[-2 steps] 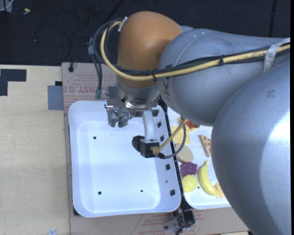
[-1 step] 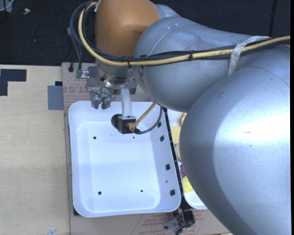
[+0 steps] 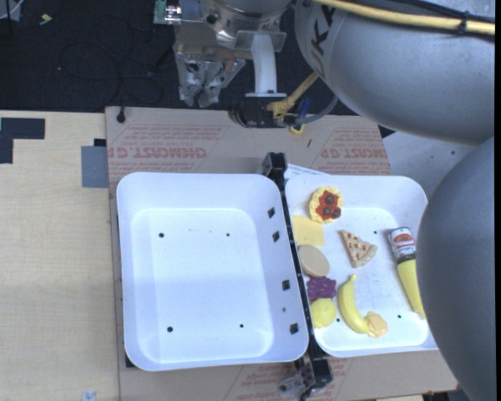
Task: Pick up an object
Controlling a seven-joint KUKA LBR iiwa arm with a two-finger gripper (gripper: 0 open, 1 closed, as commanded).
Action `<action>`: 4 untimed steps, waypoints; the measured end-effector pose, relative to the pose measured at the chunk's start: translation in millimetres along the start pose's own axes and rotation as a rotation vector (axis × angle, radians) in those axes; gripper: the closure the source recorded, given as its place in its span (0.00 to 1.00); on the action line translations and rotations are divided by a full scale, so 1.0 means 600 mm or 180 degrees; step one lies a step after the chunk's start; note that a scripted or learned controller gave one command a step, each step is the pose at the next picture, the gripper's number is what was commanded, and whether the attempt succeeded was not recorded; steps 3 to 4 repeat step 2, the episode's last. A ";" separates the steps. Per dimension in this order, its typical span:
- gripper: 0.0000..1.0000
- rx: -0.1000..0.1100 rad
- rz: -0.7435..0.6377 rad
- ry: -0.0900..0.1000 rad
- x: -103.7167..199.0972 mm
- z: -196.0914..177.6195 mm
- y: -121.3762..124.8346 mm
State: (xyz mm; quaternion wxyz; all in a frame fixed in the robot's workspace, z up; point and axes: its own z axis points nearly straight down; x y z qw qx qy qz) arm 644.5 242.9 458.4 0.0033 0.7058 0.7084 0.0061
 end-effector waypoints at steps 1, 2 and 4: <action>1.00 0.0078 0.0011 -0.0028 -0.011 0.166 -0.005; 1.00 0.0071 0.0006 -0.0023 0.002 0.325 -0.008; 1.00 0.0071 0.0006 -0.0023 0.002 0.325 -0.008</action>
